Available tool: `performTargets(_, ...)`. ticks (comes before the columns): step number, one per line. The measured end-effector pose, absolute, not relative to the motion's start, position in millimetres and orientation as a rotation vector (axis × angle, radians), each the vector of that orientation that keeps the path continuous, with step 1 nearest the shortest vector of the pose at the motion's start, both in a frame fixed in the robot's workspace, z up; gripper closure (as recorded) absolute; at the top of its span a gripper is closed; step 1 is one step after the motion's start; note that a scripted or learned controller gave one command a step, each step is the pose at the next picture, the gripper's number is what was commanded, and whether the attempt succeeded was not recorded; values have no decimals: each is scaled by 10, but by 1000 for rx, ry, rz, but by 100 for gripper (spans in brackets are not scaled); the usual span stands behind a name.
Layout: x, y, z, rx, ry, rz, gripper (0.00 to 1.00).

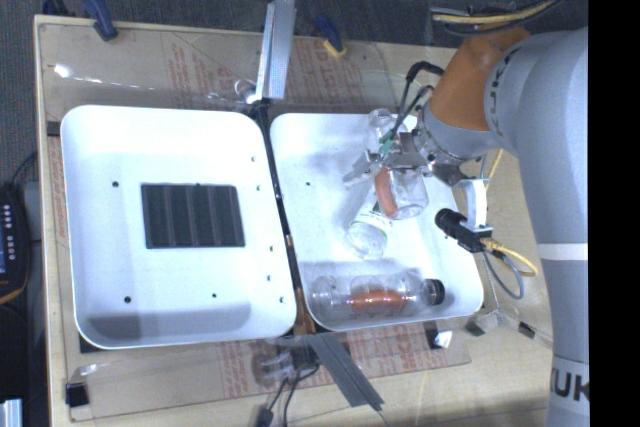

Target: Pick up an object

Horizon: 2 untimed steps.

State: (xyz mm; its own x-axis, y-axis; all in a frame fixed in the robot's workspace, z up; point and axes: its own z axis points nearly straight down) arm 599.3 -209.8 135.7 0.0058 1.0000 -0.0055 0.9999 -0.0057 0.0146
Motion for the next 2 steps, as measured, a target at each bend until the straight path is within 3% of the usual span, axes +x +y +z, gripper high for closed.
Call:
performTargets(1,6197,-1971,954,2032,2396,9,0)
performTargets(2,6192,-1955,1035,2029,2405,5,100)
